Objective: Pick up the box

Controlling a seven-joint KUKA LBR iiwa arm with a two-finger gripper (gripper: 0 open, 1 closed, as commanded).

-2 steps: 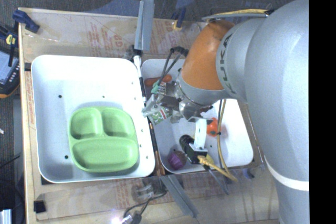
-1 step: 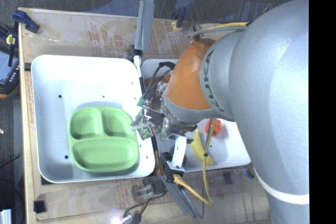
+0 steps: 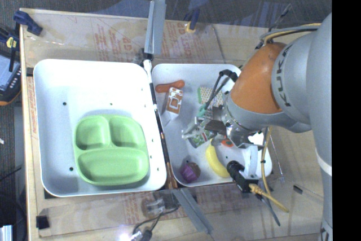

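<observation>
Box (image 3: 174, 101): we see it leaning on the right bin's (image 3: 169, 155) left wall, beside the hot dog (image 3: 170, 86).
Gripper (image 3: 194, 131): right of the box; we cannot tell its state.

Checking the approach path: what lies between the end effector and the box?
In the camera view, only bare white bin floor separates the end effector from the box, which sits up and to the left, just below the hot dog.
</observation>
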